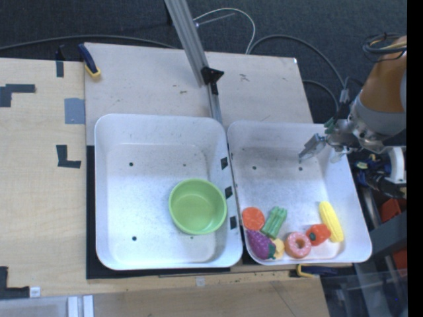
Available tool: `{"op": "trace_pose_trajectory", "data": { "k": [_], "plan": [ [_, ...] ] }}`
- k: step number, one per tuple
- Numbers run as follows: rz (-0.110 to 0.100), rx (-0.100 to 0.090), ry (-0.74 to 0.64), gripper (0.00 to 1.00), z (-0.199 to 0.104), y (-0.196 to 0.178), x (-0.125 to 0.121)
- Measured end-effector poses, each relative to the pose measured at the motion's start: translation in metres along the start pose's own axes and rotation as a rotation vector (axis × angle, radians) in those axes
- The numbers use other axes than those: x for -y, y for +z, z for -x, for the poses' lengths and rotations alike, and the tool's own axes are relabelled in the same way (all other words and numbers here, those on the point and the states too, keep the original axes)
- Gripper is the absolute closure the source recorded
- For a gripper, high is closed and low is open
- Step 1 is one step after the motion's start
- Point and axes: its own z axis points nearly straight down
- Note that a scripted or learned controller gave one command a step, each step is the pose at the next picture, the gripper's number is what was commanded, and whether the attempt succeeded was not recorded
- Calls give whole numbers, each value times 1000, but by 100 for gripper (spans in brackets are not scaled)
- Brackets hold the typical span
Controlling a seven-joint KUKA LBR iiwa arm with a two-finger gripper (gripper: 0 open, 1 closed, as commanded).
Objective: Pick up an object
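left shallow white plastic bin (112, 177) holds a round green bowl (197, 206); right white bin (277, 144) holds glossy toy food, including a yellow corn cob (331, 220), lower right. grey two-finger gripper (310, 149) above, grip state unclear.

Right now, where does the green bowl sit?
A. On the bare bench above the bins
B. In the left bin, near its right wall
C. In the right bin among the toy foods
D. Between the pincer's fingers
B. The green bowl rests on the floor of the left bin, close to its right wall, while the toy foods cluster in the right bin.
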Motion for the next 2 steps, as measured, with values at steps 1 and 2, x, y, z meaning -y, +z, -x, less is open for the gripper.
{"op": "trace_pose_trajectory", "data": {
  "k": [1, 2],
  "plan": [
    [0, 0, 0, 0, 0, 0, 0],
    [-6, 0, 1, 0, 8, 54, 8]
  ]
}}
